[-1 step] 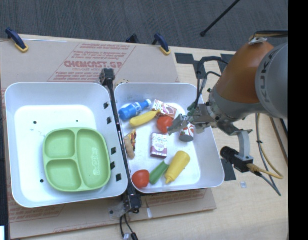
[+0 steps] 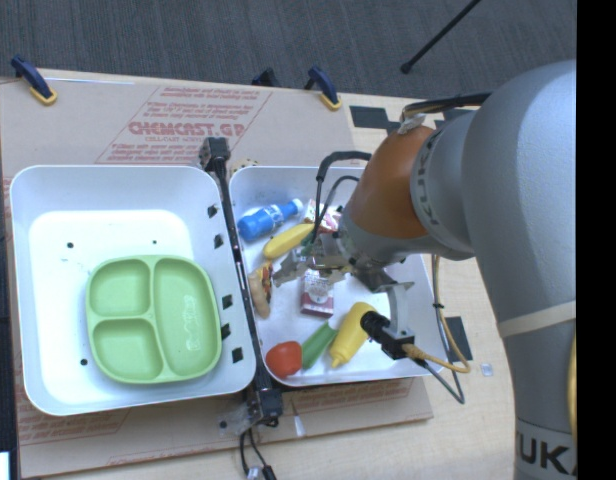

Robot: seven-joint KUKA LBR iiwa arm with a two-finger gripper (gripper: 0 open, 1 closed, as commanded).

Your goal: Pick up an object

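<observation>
In the right bin (image 2: 413, 278), the gripper (image 2: 313, 263) is down among the objects, over a small clear packet (image 2: 317, 295) and beside a yellow banana (image 2: 288, 239). How far it is open cannot be told, nor whether it holds anything. A blue bottle (image 2: 266, 218) lies toward the back; a tomato (image 2: 283, 359), green pepper (image 2: 318, 343) and yellow squash (image 2: 350, 334) sit at the front. The left bin (image 2: 48, 208) holds a green divided plate (image 2: 153, 318).
</observation>
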